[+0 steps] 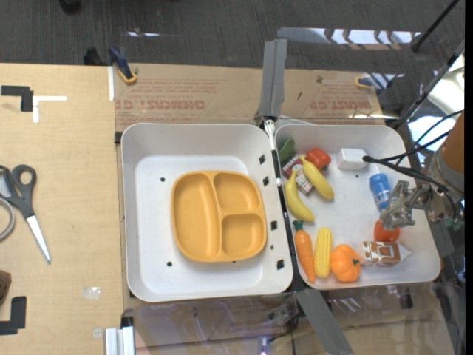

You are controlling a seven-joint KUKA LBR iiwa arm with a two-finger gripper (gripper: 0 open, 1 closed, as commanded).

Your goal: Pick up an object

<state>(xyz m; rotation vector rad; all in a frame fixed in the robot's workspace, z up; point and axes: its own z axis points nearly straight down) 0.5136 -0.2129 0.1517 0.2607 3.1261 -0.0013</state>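
My gripper (397,213) hangs low over the right side of the right bin (347,213). It sits just above a red tomato (386,234) and beside a blue bottle (379,189). Nothing visibly hangs from it. A small brown and white carton (381,253) lies in front of the tomato. Along the bin's left side lie two bananas (316,180), a red pepper (318,157), a carrot (304,254), a corn cob (323,251) and an orange pumpkin (345,263). A white block (352,158) rests at the back.
The left bin (140,198) holds a yellow divided plate (219,215). Scissors (26,205) lie on the wooden bench to the far left. Black cables (403,165) run from the arm across the right bin's back right corner.
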